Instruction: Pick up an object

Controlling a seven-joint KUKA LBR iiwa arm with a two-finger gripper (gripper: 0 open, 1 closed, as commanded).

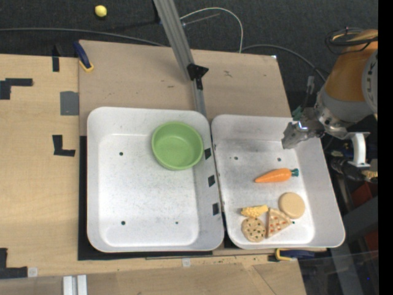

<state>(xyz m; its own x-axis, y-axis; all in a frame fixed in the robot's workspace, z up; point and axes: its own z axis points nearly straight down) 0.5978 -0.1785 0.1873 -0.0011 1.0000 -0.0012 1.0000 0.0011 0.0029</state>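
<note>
Over the right bin's (319,165) far right edge my tool (293,134) hovered, grip state impossible to tell. I was approaching; the carrot (273,176) lay mid-bin toward the counter's front, so next I'd descend onto it.

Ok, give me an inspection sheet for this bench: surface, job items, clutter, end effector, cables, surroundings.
Surface: wooden bench bearing left bin and right bin, side by side.
Job's things: green bowl in left bin; carrot, round bun, corn, cookie and pizza slice in right bin.
Clutter: nothing seen.
End effector: over right bin's far right corner, above the carrot; holds nothing visible.
Cables: white cable loops behind the bench.
Surroundings: yellow ball on dark floor; grey pole.
</note>
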